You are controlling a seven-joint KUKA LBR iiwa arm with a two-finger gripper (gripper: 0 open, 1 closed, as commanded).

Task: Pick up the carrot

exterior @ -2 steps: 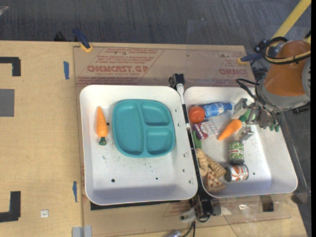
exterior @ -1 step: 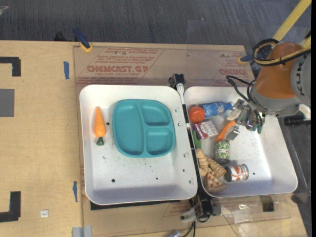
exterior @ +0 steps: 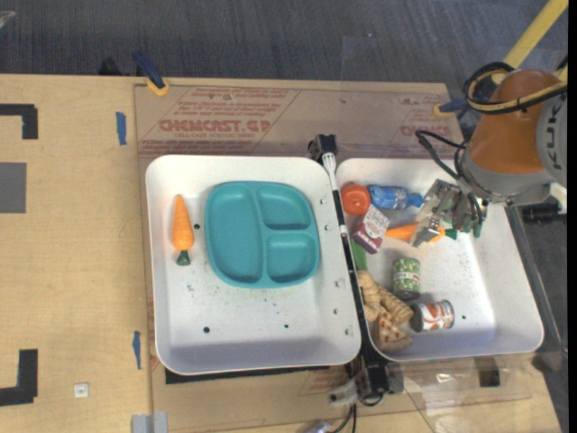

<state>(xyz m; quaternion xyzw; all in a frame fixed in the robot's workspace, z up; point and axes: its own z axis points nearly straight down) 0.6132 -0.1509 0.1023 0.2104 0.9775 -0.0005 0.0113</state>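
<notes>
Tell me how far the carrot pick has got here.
Done: nothing; the orange toy carrot lies in the left white bin, beside the teal divided plate. In hand: the two-finger gripper is in the right bin among clutter. Left: reach it, grasp, lift.

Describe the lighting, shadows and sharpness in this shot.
Camera view: even, soft overhead light, no harsh glare on the white bins; faint shadows hug the carrot and teal plate. The end effector and the clutter beneath it look slightly soft, small labels unreadable; the cardboard print behind stays legible.
</notes>
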